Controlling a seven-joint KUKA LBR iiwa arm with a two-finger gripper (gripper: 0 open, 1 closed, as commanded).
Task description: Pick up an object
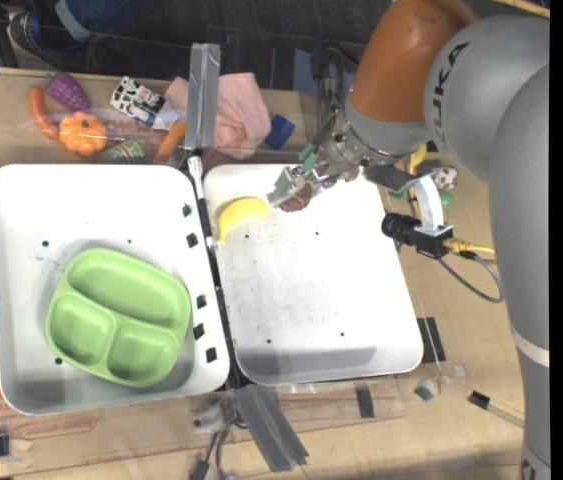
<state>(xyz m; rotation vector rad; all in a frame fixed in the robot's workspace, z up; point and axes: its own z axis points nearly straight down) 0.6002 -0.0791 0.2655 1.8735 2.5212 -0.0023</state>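
Observation:
My gripper [294,190] hangs over the far edge of the right bin [311,298], close to its back left corner. A small dark reddish object [299,199] sits between its fingertips, lifted a little off the bin floor. Just left of the gripper, a yellow rounded object [242,212] lies in the bin's far left corner, against the divider. The grey arm with its orange band [411,48] comes in from the upper right.
A green divided plate [118,314] lies in the left bin [21,218]. Behind the bins, on the bench, are an orange pumpkin toy [83,133], a purple toy [66,92], a pink cloth [241,108] and a blue piece [279,131].

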